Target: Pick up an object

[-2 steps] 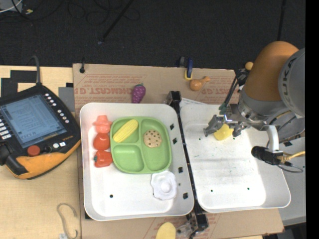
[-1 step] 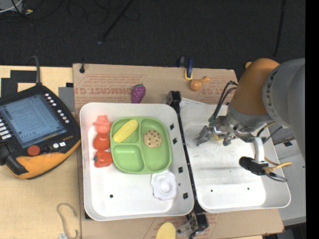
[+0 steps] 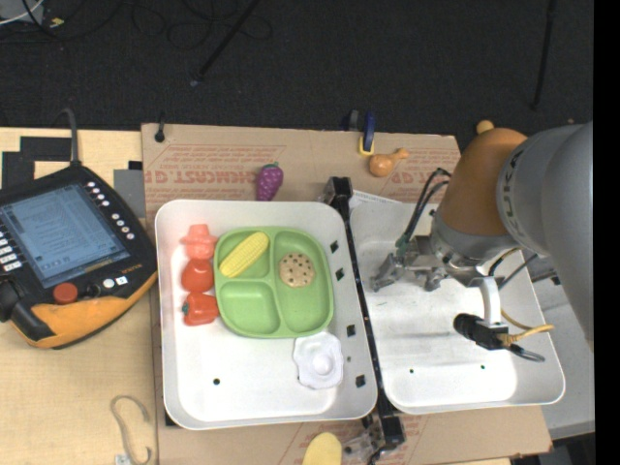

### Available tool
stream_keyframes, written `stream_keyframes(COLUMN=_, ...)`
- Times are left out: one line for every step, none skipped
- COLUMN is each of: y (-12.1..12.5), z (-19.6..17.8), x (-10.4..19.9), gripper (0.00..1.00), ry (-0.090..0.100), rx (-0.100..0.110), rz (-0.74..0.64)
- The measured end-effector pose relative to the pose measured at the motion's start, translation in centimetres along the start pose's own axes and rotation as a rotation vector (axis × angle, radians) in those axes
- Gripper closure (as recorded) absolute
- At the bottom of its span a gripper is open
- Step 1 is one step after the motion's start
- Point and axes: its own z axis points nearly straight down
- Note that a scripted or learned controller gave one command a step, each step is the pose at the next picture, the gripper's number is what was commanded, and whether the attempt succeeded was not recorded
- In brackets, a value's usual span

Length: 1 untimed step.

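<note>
The gripper hangs low in the right bin — jaw state unclear; descend squarely onto one object — close firmly.

Teach pendant left of bins; blue clamp on cardboard.

The claw hangs low over the right bin; a green tray sits in the left bin.
</note>
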Motion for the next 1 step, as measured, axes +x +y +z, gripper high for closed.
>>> stream_keyframes(y=0.03, z=-1.2, x=-0.19, gripper=1.0, ry=0.0, rx=-0.002, rz=0.006)
